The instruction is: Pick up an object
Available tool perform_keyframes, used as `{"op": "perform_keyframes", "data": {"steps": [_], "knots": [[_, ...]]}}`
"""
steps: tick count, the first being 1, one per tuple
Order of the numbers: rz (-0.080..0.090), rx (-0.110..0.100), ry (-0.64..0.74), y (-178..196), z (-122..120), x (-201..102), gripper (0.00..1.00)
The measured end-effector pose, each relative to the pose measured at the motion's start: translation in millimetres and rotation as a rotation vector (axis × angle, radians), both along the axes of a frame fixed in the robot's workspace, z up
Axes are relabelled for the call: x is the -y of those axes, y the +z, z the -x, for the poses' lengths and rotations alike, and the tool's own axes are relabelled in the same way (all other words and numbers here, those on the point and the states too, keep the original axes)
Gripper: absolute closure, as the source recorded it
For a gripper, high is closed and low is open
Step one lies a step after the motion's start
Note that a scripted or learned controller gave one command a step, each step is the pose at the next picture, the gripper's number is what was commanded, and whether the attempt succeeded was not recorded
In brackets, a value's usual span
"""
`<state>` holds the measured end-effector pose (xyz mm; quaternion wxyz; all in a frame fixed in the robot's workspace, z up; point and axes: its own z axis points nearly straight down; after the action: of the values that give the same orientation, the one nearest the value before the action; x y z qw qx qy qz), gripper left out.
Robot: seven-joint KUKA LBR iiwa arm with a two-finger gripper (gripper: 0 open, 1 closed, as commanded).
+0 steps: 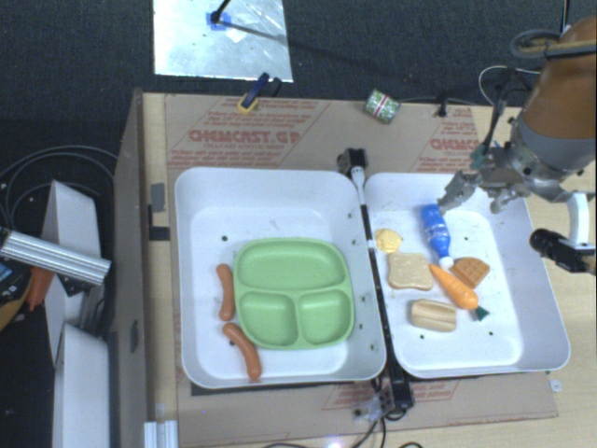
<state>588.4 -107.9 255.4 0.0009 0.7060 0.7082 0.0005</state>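
My gripper (479, 195) hangs over the far right part of the right bin (536, 329). It is open, its two fingers spread apart with nothing between them. Just left of and below it lies a blue bottle (434, 230). Nearer the front are an orange carrot (454, 286), a slice of toast (408, 271), a brown waffle piece (472, 271), a bread roll (433, 315) and a small yellow piece (388, 241). The left bin (201, 213) holds a green divided plate (294, 292) and two sausages (224, 292), (244, 351).
A black clip (354, 161) sits where the two bins meet at the back. On the cardboard behind the bins lie a green can (381, 105) and a blue-yellow clamp (256, 91). A foil sheet (222, 21) lies farther back. Cables and metal parts are at the left.
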Motion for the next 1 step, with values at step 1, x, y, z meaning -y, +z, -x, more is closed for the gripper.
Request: {"op": "perform_keyframes", "data": {"steps": [1], "knots": [[-0.001, -0.005, 0.0, -136.9, -56.5, 19.7, 0.0]]}}
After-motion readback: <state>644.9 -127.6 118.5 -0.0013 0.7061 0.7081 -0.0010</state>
